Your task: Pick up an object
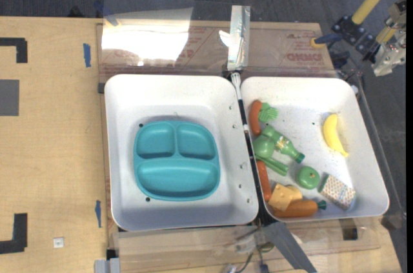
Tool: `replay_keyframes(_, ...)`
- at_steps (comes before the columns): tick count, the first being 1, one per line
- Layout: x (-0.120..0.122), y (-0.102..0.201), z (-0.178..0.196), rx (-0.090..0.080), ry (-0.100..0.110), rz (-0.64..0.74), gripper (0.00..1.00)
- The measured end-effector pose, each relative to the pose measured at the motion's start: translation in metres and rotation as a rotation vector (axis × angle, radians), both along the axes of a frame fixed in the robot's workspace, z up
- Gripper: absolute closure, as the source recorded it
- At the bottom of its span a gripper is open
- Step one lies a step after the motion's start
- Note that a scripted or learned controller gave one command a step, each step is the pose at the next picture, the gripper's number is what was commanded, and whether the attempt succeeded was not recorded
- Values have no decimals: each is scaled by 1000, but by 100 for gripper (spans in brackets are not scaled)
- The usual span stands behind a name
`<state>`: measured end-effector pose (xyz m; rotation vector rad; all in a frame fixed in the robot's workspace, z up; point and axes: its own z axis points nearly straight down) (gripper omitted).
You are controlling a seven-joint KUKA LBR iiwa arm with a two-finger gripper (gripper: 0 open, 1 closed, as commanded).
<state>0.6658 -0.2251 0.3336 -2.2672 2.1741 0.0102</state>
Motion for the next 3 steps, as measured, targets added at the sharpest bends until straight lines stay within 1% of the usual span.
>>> replay_keyframes(1, 1, 8, 130, -6, -21, -37, 100)
replay_keyframes(2, 0, 18, -104, 5, 2, 117, 100)
replay_keyframes(3, 2, 17, -96, -1, -10, 116, 0)
